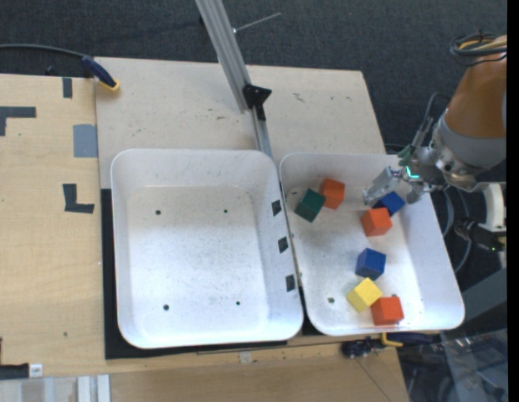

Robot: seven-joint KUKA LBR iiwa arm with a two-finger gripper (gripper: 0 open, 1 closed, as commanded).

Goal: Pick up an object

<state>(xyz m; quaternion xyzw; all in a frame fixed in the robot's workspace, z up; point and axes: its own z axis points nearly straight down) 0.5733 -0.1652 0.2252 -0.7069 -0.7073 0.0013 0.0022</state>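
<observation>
**Gripper low over a blue cube at the right bin's far side**

A small blue cube [393, 202] sits directly under the gripper [385, 188], near the far right wall of the right bin [439, 266]. It seems to be the object the arm aims at. The gripper hangs just above it or touches it, but the view does not make clear how far the gripper is spread, or whether it has the cube at all.

The danger here is crowding. An orange cube [376, 221] lies just beside the blue one, touching it or nearly so. If the gripper comes down a little off, it could press on both cubes, push one away, or close on an edge and let the cube slip out. The bin wall is also close and could block one side of the gripper.

The right bin holds further a second orange cube [332, 193] next to a green cube [310, 205] at the far left part, then another blue cube [370, 263] in the middle, and a yellow cube [364, 294] touching a third orange cube [387, 310] at the near side. The left bin [117, 224] shows its white floor with a few dark dots.
</observation>
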